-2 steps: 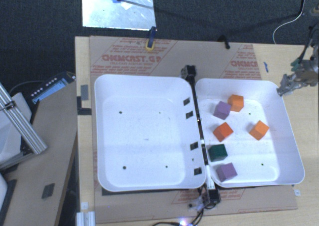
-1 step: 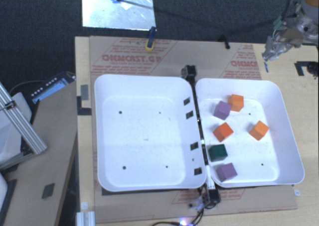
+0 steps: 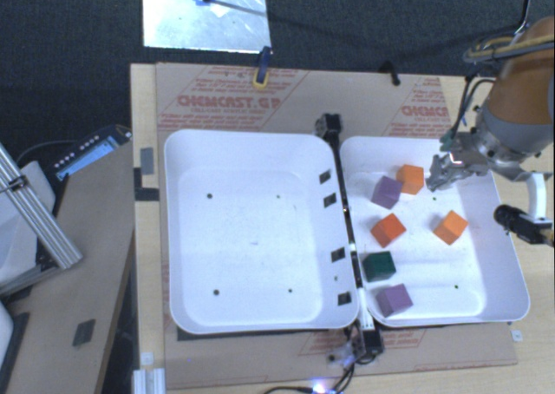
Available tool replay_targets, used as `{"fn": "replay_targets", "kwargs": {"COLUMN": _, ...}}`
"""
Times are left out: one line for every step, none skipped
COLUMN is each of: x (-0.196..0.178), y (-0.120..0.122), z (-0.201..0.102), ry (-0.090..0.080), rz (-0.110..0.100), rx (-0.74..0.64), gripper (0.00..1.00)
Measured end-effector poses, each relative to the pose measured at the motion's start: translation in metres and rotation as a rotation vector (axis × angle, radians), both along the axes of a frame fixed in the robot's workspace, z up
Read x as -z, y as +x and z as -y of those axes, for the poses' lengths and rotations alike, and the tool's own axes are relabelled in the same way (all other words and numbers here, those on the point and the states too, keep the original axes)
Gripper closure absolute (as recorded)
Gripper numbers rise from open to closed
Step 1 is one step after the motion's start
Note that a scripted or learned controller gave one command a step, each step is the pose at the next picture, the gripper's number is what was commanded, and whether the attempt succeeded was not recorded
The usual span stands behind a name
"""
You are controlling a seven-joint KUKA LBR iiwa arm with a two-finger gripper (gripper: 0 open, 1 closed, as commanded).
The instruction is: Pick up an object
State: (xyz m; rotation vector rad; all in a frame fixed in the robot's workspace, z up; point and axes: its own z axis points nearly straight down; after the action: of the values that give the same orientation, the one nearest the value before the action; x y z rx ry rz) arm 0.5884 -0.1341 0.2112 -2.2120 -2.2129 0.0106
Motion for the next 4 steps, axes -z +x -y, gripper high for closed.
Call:
{"fn": "replay_targets", "kwargs": {"x": 0.133, "y": -0.076, "z": 0.013, "ry": -0.002, "rz": 0.005, "rx": 0.004, "gripper": 1.00}}
{"fn": "replay_targets", "kwargs": {"x": 0.126, "y": -0.023, "z": -0.041, "ry": -0.003, "rz": 0.019, "rx": -0.009, "gripper": 1.00}}
{"fn": "replay_targets", "kwargs": {"x": 0.127, "y": -0.103, "z": -0.052, "ry": -0.004, "rz": 0.017, "rx": 0.002, "gripper": 1.00}}
{"fn": "replay_targets", "kwargs": {"x": 0.126, "y": -0.067, "z": -0.049, "ry": -0.005, "rz": 0.018, "rx": -0.004, "gripper": 1.00}}
